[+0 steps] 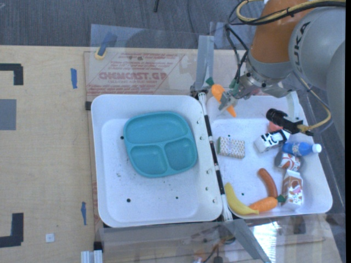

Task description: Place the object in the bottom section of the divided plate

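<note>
From my feed, the arm (307,37) reaches in over the top of the right bin (323,201), and its gripper (229,100) hangs above that bin's upper left corner, close to the divider between the bins. A small orange object (218,91) sits right at the gripper, with another orange bit (232,112) just below, but I cannot tell whether the jaws are clamped on it or released. The blue divided plate (160,143) lies in the left bin (109,201), its large section at the top and two smaller sections at the bottom. In the right bin I see a speckled sponge-like block (231,147), a banana (235,201), a carrot (264,204), a sausage (269,182), a blue bottle (299,148) and a small carton (294,189). Both bins rest on the counter (44,147).
</note>
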Tool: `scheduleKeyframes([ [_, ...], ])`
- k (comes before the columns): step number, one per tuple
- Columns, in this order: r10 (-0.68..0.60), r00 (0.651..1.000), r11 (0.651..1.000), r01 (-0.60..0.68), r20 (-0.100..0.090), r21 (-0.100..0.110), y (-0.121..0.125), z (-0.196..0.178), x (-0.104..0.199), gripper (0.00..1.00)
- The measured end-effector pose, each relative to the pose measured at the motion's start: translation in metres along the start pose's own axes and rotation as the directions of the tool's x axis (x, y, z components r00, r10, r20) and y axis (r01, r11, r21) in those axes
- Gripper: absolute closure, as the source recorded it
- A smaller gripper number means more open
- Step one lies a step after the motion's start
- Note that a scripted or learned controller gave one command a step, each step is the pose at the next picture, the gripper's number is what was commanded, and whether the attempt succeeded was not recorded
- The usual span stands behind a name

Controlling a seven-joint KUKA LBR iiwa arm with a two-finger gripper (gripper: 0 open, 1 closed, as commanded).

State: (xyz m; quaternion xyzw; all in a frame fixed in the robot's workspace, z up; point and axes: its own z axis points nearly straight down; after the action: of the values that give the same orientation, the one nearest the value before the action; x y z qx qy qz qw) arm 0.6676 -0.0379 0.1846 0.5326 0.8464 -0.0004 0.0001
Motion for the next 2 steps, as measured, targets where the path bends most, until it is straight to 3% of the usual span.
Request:
scheduleKeyframes([
  [1, 0.085, 0.996, 0.996, -0.085, 0.001, -0.002, -0.012, -0.082, 0.006, 1.0],
  [2, 0.136, 0.991, 0.991, -0.136, -0.002, 0.003, 0.002, -0.034, 0.089, 1.0],
])
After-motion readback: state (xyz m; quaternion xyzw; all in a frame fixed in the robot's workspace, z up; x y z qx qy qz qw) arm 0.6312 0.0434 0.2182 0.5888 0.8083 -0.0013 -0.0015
